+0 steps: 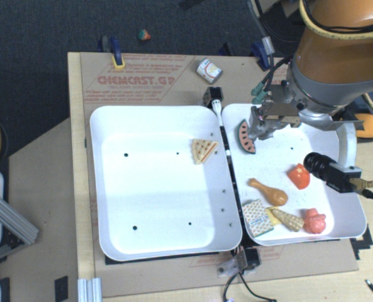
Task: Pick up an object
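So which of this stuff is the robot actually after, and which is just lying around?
In play:
gripper
watermelon slice
red strawberry
chicken drumstick
patterned packet
ice-cream cone
pink toy
waffle wedge

Lying about:
small white box on the board
blue clamp
tiny toy on the carpet

counter [142, 80]: brown board with faded red lettering along its far edge
small box [209, 70]: white, lying on the counter beyond the bins
clamp [116, 52]: blue and yellow, at the far edge
floor [41, 24]: dark carpet
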{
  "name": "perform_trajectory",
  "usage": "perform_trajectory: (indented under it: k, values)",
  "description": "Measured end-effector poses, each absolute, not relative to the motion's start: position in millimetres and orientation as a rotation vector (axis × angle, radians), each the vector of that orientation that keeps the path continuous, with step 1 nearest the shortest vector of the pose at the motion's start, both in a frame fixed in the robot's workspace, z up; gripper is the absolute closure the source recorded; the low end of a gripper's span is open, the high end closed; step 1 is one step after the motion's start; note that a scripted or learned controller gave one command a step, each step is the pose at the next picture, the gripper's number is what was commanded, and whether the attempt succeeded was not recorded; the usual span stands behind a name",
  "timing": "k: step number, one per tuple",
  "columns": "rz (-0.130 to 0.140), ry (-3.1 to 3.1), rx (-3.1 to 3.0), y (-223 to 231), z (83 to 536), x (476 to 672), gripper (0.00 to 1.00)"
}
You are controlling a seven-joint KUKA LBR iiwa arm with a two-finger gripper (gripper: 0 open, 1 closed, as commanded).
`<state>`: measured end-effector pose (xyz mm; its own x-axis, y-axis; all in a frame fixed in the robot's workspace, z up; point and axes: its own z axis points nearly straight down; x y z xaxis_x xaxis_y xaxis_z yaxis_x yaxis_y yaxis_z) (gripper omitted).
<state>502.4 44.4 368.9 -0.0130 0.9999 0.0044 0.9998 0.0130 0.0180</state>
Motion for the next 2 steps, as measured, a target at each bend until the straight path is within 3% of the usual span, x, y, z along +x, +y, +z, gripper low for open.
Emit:
perform_trajectory:
  k: [1, 2]
  values:
    - [-0.006, 2.22, 2.229, 8.2, 332.8, 478.6, 1.0]
    - [-0.003, 2.22, 2.226, -29.1, 318.7, 479.3, 1.0]
